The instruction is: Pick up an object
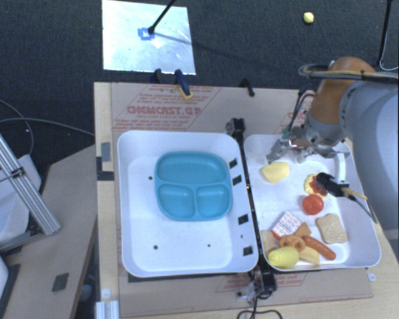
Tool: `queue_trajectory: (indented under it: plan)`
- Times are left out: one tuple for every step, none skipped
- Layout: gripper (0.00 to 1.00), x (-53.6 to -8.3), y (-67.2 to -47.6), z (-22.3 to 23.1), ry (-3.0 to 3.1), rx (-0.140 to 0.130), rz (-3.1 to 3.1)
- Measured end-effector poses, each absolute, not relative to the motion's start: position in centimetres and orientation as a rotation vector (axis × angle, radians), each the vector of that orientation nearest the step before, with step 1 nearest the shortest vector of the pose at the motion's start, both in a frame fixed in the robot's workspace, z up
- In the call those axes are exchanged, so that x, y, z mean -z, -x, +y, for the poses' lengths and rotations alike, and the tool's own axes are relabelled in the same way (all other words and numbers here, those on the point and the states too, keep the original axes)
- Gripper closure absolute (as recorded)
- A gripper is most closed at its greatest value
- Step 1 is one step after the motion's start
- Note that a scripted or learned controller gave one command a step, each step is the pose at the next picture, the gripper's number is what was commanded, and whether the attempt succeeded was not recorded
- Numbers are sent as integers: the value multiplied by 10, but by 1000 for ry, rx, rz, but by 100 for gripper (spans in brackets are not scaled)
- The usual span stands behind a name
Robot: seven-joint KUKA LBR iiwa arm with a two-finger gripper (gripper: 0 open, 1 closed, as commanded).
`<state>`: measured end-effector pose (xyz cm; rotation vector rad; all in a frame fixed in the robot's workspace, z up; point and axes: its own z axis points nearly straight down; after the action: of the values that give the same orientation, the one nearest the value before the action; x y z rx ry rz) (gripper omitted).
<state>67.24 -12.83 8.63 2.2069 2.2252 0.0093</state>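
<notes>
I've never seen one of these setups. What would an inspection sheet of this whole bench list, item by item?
Surface: bench bearing left bin and right bin, side by side.
Job's things: right bin holds pale yellow piece, red tomato, bread slice, sausage, yellow lemon, red-white packet.
Clutter: blue divided tray in left bin.
End effector: end effector above right bin's far end, beside the pale piece.
Cables: black cable at left.
Surroundings: dark floor, shiny sheet, small yellow ball.

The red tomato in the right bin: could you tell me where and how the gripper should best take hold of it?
Grip the red tomato across its round middle, coming straight down from above. It sits apart from the bread slice, with bare right bin floor on its left for a finger.
</notes>
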Motion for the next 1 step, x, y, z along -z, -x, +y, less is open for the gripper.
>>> queue_trajectory:
  plan:
    - [0,-84,-595,-148,-2227,4,2221]
